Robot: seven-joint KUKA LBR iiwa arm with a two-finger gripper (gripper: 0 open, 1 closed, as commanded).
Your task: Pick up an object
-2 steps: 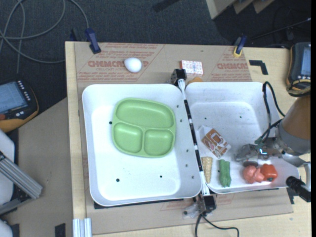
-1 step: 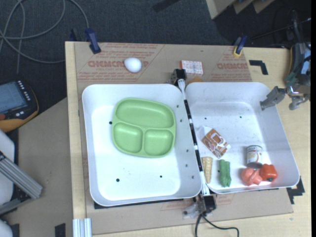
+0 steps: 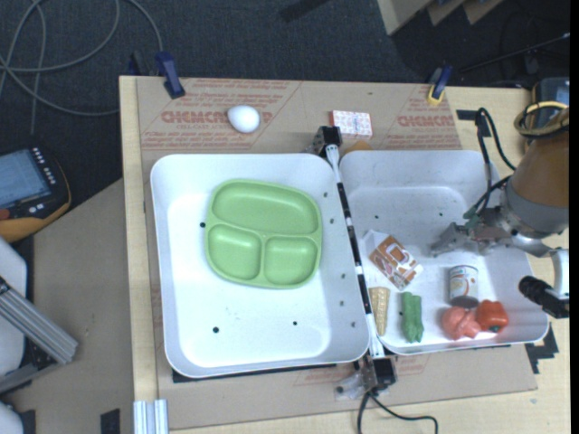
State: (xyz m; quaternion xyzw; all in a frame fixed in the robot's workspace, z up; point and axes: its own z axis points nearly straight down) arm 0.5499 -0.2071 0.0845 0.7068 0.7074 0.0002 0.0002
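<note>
The right bin (image 3: 412, 174) holds several small objects near its front. An orange and white snack packet (image 3: 394, 260) lies left of centre. In front of it lie a waffle cone (image 3: 380, 307) and a green vegetable (image 3: 412, 316). A small can (image 3: 462, 284) stands upright, with red toy fruit (image 3: 475, 319) just in front of it. My gripper (image 3: 460, 239) reaches in from the right, hanging just behind the can and right of the packet. Nothing shows in its grasp.
The left bin (image 3: 181, 269) holds a green divided plate (image 3: 264, 233). Behind the bins on the board lie a white egg (image 3: 242, 117) and a small patterned box (image 3: 352, 123). Blue clamps (image 3: 169, 73) (image 3: 440, 83) grip the board's back edge.
</note>
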